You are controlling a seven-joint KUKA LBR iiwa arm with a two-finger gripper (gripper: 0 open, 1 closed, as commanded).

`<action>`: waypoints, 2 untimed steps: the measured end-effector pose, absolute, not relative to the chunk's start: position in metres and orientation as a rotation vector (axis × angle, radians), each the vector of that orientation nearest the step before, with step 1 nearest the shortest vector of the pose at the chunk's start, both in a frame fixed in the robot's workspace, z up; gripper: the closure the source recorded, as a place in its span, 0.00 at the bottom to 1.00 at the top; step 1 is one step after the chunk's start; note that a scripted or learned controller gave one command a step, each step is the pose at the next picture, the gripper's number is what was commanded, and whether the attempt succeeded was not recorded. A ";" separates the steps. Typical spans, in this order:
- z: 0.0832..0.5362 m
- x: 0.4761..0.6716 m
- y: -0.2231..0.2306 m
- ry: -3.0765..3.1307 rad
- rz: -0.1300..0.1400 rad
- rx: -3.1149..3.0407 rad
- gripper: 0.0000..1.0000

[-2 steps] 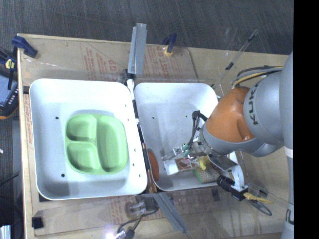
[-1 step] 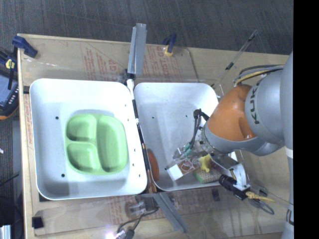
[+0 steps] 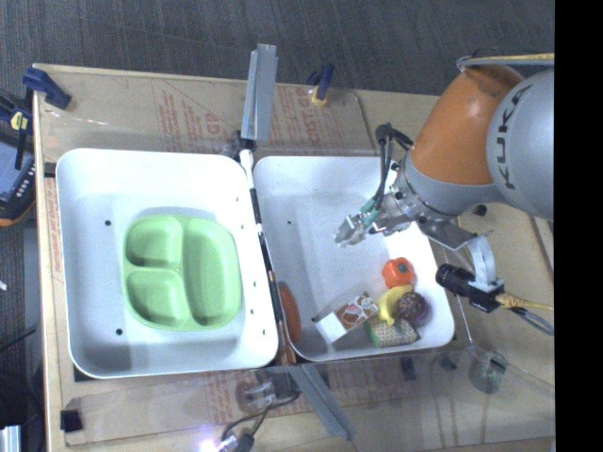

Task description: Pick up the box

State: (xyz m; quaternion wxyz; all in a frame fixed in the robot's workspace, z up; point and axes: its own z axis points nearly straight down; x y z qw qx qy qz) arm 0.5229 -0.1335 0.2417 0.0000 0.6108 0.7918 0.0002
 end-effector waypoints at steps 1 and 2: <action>0.242 0.523 -0.134 2.488 0.000 1.919 0.00; 0.186 0.485 -0.204 2.429 -0.002 1.995 0.00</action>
